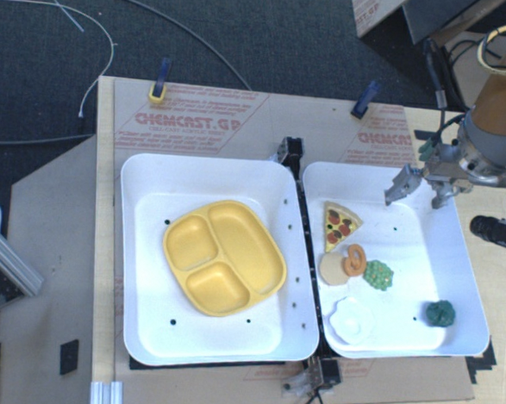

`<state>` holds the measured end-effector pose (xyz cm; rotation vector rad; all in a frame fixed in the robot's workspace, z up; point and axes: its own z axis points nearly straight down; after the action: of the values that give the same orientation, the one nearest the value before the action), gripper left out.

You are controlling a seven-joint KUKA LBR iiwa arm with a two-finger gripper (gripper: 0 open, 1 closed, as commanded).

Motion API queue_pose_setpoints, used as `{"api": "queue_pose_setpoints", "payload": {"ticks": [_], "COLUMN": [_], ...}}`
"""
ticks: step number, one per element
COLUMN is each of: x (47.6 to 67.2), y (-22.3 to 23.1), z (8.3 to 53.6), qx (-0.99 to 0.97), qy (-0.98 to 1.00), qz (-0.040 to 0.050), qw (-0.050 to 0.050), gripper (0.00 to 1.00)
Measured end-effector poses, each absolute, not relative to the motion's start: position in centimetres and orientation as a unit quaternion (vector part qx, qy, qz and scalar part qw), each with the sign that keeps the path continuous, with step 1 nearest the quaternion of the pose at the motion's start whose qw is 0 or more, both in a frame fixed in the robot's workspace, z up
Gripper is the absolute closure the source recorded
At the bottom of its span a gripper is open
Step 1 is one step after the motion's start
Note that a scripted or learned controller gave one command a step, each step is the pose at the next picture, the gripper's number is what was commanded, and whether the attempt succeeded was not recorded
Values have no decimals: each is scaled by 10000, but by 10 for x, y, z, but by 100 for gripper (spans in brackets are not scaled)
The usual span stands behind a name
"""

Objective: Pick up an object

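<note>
While the hand hangs over the far edge of the right bin, nothing has been picked up, so the task looks barely begun. Its two fingers stand apart, with bare white bin floor showing between them and nothing held.

Everything that could be picked lies nearer the camera than the hand, in the same bin. A pizza slice sits closest to the hand, just beside the bin's left wall. Below it a pale round cookie touches an orange ring, and a green broccoli piece lies just beside the ring. A flat white piece rests near the bin's front wall, hard to make out against the floor. A dark green lump sits alone toward the bin's right front corner, well apart from the rest.

In the left bin lies a yellow divided plate, far from the hand.

Still to do, by this reading: choose one thing, come down over it, close on it and lift it.
</note>
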<state>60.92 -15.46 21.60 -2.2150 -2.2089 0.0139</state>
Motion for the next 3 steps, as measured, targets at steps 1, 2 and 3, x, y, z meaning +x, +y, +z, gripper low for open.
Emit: {"api": "queue_pose_setpoints", "payload": {"ticks": [1, 2, 3], "x": [612, 612, 609], "y": [-154, -155, -151], "z": [225, 161, 119], "qx": [-7071, -7070, -7070], "qy": [-7072, -7072, -7072], "qz": [1, 20, 12], "qw": [7, 37, 28], "gripper": [0, 0, 0]}}
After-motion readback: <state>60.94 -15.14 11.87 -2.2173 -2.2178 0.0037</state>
